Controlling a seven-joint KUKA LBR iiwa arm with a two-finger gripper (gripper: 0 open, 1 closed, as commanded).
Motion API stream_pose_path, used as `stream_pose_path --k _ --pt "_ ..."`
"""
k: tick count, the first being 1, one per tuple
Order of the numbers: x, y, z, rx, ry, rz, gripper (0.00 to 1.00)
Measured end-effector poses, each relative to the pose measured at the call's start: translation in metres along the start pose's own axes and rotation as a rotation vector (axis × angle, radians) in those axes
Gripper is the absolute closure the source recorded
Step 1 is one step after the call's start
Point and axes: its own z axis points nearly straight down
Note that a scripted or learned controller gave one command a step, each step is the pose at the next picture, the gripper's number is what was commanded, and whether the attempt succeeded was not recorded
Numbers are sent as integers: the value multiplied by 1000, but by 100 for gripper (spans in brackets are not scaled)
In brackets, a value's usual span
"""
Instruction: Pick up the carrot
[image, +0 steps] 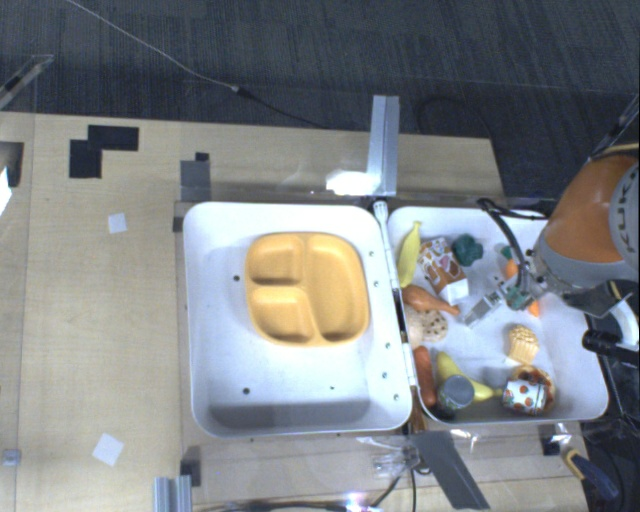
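Two white bins sit side by side on the worktop (90, 330). The left bin (215, 300) holds one yellow divided plate (305, 287). The right bin (590, 385) holds one banana (408, 252) at its far left, one dark green piece (466, 248), one corn cob (521, 345) and one small orange carrot (511, 266). The tool (512, 292) hangs just near of the carrot; whether it is spread or pinched cannot be told.

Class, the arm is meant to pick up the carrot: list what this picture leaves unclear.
- Gripper: too small and blurred in the camera view to tell what it touches.
- Carrot: lower end hidden behind the grey can.
- Arm: cut off by the right edge.
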Motion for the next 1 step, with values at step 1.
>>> stream_pose_path --k 1 --pt "2 -32 0 0 0 167 0"
